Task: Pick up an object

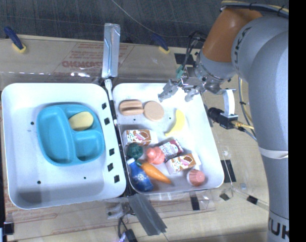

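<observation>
My gripper (179, 92) hangs over the back of the right bin (209, 135), fingers spread open and nothing between them. Just below and left of it lie a round tan cookie (154, 110) and a hot dog bun (131, 107). A yellow banana (177, 122) lies directly under the fingertips, a little toward the front. Further forward are two snack cartons (137, 136) (182, 162), a pink-red fruit (154, 155), a carrot (155, 172), a blue bottle (139, 176) and a pink cupcake (196, 177).
The left bin (21, 150) holds a blue divided tray (67, 135) with a yellow lemon-like piece (81, 120) in its upper compartment. A metal divider post (110, 49) stands between the bins at the back. Blue clamps (14, 39) hold the board's far edge.
</observation>
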Controlling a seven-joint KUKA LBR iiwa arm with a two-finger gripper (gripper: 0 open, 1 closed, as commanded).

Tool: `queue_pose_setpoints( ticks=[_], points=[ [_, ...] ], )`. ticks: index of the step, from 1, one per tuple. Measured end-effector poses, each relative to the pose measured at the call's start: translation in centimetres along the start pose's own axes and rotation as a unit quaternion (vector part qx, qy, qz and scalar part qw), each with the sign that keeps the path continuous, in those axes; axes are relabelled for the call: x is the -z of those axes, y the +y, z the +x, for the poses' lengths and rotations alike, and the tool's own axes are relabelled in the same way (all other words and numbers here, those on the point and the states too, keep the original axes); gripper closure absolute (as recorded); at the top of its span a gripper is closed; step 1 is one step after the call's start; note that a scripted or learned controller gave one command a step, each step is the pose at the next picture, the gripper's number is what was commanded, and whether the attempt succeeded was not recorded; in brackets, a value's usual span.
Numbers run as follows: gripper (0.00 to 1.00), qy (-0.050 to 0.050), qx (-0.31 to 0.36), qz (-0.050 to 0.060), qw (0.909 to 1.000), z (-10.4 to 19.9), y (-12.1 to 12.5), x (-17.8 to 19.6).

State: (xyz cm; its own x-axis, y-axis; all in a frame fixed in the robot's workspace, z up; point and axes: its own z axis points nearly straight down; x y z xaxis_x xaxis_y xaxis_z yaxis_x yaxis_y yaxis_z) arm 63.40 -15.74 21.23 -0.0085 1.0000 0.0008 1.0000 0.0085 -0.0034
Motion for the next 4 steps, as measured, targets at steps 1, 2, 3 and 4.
queue_pose_setpoints(
  ticks=[1,2,3,4],
  points=[
    [0.00,-0.002,0.054,-0.005,0.9985,-5.0,1.6,-11.5],
    [1.00,-0.002,0.057,-0.007,0.9983,-4.8,1.9,-10.3],
    [0.00,-0.001,0.058,-0.006,0.9983,-4.8,1.8,-10.3],
    [0.00,-0.001,-0.090,-0.005,0.9960,-5.4,2.5,-11.5]
  ],
)
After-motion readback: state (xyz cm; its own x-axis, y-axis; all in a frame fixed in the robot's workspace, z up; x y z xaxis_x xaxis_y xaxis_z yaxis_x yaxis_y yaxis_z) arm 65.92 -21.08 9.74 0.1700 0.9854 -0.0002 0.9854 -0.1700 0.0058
